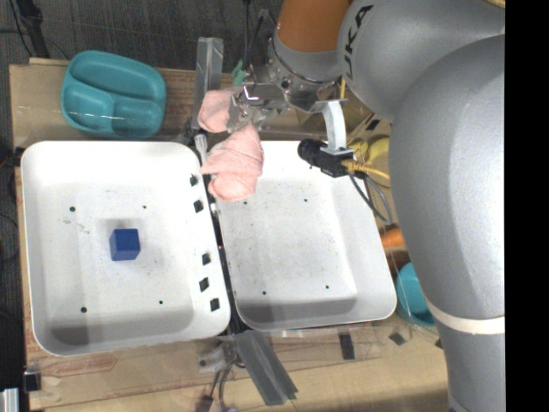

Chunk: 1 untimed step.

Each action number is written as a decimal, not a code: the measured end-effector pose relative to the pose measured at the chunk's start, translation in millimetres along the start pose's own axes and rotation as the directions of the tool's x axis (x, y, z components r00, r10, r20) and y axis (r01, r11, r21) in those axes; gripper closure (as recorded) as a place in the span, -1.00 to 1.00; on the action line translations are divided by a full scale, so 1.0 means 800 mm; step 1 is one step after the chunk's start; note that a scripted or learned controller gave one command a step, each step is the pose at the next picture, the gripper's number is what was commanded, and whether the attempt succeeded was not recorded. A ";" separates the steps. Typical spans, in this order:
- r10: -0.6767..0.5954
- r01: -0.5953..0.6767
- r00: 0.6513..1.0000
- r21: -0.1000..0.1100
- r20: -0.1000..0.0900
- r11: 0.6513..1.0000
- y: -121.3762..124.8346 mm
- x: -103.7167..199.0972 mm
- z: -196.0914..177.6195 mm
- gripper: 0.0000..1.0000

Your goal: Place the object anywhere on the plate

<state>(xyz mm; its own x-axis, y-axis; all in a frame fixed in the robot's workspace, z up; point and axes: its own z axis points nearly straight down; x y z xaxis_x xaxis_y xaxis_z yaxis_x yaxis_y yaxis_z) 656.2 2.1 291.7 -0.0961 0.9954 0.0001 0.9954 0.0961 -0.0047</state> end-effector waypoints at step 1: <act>-0.098 0.098 0.995 0.001 0.000 0.995 -0.028 0.085 0.066 1.00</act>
<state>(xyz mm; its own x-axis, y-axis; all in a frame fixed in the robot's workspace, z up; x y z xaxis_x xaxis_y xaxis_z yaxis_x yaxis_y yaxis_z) 627.3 67.7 239.2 -0.1933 0.9811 0.0004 0.9811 0.1933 -0.0055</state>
